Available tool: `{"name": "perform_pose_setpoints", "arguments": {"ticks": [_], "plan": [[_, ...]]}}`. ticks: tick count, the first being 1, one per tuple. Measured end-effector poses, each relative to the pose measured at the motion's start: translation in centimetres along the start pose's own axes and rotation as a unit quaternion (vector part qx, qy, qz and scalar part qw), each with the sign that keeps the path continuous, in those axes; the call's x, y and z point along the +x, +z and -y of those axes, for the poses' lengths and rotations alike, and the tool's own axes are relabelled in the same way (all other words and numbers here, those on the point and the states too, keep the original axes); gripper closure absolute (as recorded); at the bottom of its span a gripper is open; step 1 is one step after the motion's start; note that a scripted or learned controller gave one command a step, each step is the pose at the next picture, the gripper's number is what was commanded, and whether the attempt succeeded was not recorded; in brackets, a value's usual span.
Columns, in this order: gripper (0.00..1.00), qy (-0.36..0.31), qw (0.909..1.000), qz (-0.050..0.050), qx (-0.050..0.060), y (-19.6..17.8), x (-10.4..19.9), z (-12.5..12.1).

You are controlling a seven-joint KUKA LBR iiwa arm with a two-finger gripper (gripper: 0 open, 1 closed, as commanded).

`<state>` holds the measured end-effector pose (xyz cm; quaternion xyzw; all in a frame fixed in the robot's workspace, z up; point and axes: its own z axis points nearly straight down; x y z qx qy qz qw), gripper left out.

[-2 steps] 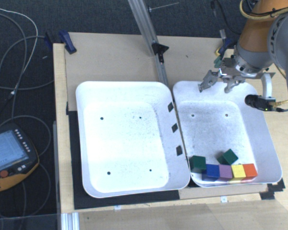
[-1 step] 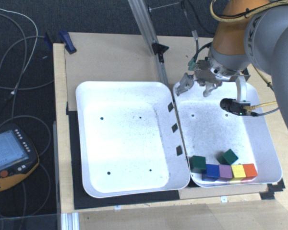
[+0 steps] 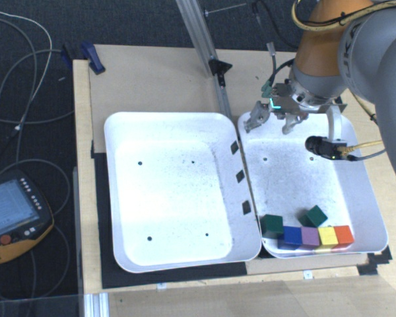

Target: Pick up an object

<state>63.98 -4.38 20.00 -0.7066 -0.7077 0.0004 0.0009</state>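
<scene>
While nothing is yet being carried, the gripper (image 3: 273,119) is being held spread, with bare space between its two fingers, above the far end of the right bin (image 3: 366,197). That bin is being used as the landmark for everything that follows.

Six blocks are being kept along its near wall, well apart from the gripper. A dark green block (image 3: 272,224) is lying at the corner nearest the left bin (image 3: 119,177). Just beside it, running toward the bin's outer side, a blue block (image 3: 292,236), a purple block (image 3: 310,236), a yellow block (image 3: 327,236) and an orange block (image 3: 343,234) are sitting in a touching row. A second green block (image 3: 315,215) is resting tilted just behind the purple and yellow ones, toward the bin's middle.

As judged from this layout, the task is being counted as barely begun: no block is being touched or lifted. Left to be done are the travel across the bin to its near wall, the descent over one block, the closing of the fingers and the lift. The tilted green block, standing freer than the packed row, is being judged the easier target.
</scene>
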Motion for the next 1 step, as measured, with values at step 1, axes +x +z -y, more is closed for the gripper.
{"name": "perform_pose_setpoints", "arguments": {"ticks": [1], "plan": [[0.00,-0.002,1.0000,0.000,-0.003,-0.58,3.34,-3.24]]}}
